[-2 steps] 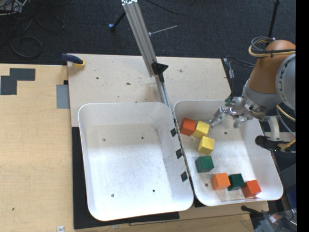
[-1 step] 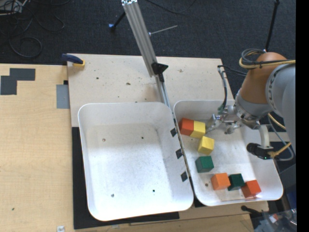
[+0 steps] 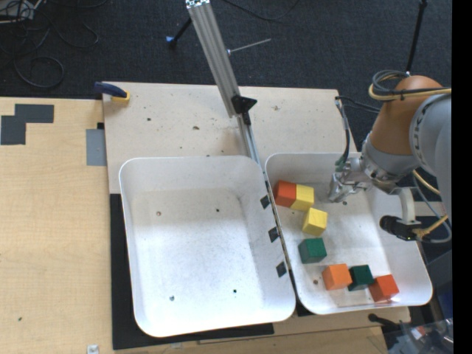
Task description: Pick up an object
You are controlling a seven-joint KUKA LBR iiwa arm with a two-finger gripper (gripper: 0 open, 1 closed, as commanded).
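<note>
The shallow white left bin [image 3: 147,190] sits beside the shallow white right bin [image 3: 420,286], which holds the blocks. At that bin's ten o'clock an orange cube [image 3: 285,193] touches a yellow cube [image 3: 303,197]; a second yellow cube [image 3: 315,220] and a dark green cube [image 3: 312,250] lie near centre. Toward five o'clock sit an orange block [image 3: 336,276], a green block [image 3: 361,276] and a red-orange block [image 3: 383,287]. No writing is readable. The gripper [image 3: 341,190] hangs at one o'clock, holding nothing visible.

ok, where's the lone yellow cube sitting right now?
In the right bin, upper-middle: the yellow cube sits just below the orange-and-yellow pair and just above a green cube, left of the gripper.
</note>
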